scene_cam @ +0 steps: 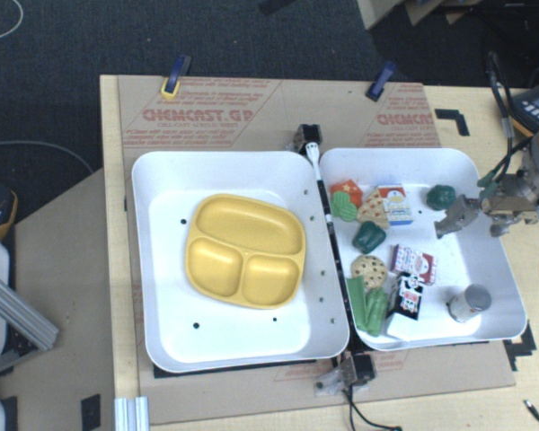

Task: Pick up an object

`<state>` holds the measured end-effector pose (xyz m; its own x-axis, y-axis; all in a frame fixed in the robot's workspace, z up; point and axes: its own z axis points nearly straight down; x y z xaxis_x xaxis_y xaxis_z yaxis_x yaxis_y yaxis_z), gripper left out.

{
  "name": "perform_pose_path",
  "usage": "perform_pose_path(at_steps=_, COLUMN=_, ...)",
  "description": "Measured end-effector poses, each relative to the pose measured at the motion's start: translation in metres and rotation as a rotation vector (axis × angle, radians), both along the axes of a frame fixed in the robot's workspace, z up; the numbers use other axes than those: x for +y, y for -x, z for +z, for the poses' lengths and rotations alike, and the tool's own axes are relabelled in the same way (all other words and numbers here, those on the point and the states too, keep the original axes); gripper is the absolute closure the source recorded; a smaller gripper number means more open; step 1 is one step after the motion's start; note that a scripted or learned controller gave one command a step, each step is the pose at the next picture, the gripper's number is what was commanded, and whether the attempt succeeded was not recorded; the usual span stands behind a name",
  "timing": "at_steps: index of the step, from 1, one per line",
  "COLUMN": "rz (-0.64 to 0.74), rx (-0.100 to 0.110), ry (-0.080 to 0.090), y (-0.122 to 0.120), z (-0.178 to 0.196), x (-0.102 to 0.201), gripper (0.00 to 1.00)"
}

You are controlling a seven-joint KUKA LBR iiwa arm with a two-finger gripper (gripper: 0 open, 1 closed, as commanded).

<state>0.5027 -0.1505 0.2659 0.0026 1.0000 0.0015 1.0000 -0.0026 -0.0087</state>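
A: Where is the gripper [455, 220] sitting?

B: It is hovering over the right bin's [449, 162] right side, near the dark green ball [442, 196]. I cannot tell how it is set, and nothing is showing in its grasp.

A: And the objects?

B: They are lying in that bin: the ball, a small white carton [394, 204], a cookie [369, 269] and a grey cylinder [467, 303]. The left bin [162, 187] is holding 1 yellow divided plate [244, 251] with 3 compartments.
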Motion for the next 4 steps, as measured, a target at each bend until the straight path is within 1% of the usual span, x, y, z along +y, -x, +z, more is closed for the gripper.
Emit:
perform_pose_path(at_steps=1, rz=0.002, rx=-0.01, ry=0.002, y=-0.002, z=0.004, x=0.0, gripper=0.0)
perform_pose_path(at_steps=2, rz=0.001, rx=-0.001, ry=-0.001, y=-0.003, z=-0.056, x=-0.007, gripper=0.0)
perform_pose_path(at_steps=3, rz=0.001, rx=0.0, ry=-0.002, y=0.001, z=-0.118, x=-0.012, gripper=0.0)
perform_pose_path(at_steps=4, rz=0.002, rx=-0.014, ry=-0.003, y=0.003, z=-0.158, x=-0.008, gripper=0.0)
